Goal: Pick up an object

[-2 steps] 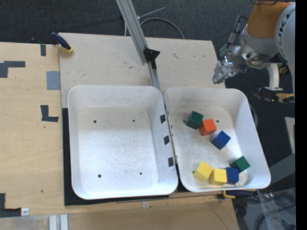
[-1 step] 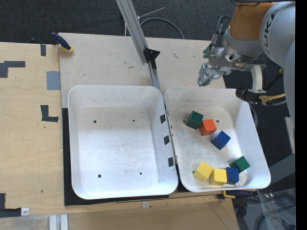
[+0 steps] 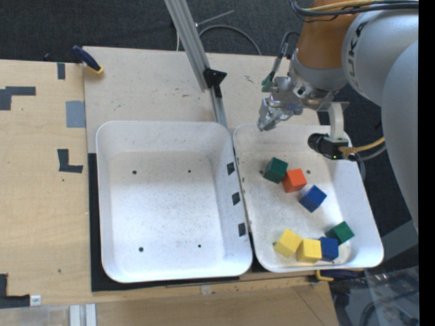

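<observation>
My gripper hangs over the far left corner of the right bin, above and apart from the blocks. Nothing shows between its fingers. In the middle of that bin a dark green block touches an orange block, with a blue block just to their right. Along the bin's near edge sit two yellow blocks, a blue block and a green block.
The left bin stands beside the right one, separated by a raised rim. A slanted metal rail crosses the bench behind the bins. A blue and yellow clamp lies at the far left of the bench.
</observation>
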Tool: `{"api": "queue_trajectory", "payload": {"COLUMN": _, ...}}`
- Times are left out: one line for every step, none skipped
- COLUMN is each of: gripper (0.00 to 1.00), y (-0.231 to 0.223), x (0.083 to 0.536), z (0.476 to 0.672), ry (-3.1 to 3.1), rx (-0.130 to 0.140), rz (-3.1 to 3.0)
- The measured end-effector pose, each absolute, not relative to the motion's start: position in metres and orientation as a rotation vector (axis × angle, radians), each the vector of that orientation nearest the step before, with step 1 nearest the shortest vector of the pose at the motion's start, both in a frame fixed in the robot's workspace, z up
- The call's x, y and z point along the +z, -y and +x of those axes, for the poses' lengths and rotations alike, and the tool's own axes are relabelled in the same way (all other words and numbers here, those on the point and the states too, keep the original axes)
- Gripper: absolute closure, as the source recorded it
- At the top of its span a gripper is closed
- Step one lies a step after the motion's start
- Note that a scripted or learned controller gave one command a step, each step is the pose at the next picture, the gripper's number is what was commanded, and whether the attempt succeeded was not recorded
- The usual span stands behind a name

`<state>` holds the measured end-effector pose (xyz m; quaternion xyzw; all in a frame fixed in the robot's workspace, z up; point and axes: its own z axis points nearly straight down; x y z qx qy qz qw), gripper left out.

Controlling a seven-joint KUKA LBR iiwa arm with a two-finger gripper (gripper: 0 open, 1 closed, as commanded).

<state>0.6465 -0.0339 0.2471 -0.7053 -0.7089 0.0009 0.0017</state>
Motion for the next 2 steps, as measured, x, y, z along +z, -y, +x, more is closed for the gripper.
{"api": "queue_trajectory", "payload": {"gripper": 1.0, "y": -0.025, "x": 0.242, "z": 0.633, "ry": 2.227, "rx": 0.002, "rz": -2.211}}
{"api": "queue_trajectory", "payload": {"gripper": 1.0, "y": -0.078, "x": 0.246, "z": 0.631, "ry": 2.228, "rx": 0.0, "rz": -2.212}}
